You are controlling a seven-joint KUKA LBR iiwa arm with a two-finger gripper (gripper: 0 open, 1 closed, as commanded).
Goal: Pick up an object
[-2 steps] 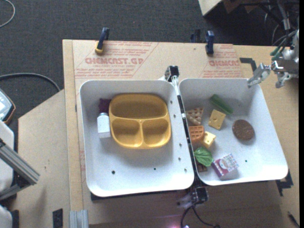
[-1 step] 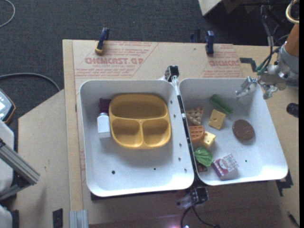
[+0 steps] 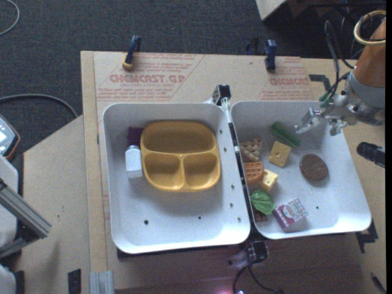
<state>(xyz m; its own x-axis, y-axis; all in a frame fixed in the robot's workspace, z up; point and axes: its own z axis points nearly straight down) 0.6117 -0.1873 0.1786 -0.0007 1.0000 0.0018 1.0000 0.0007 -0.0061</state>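
While the gripper [image 3: 313, 122] hangs over the far right part of the right bin [image 3: 343, 210], whether it is open or closed cannot be told. Just left of it lies a green stick [image 3: 285, 134], with a cheese wedge [image 3: 280, 154] nearer and a brown disc [image 3: 313, 168] to the right. A waffle [image 3: 253, 171], a leaf [image 3: 263, 201] and a small carton [image 3: 291, 215] lie nearer still. In the left bin [image 3: 153, 228] sit a yellow tray [image 3: 180, 155] and a white bottle [image 3: 133, 162].

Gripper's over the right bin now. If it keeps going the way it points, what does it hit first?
Probably the green strip: the gripper points left and down toward it, just beyond the tips. Height above the right bin is unclear.
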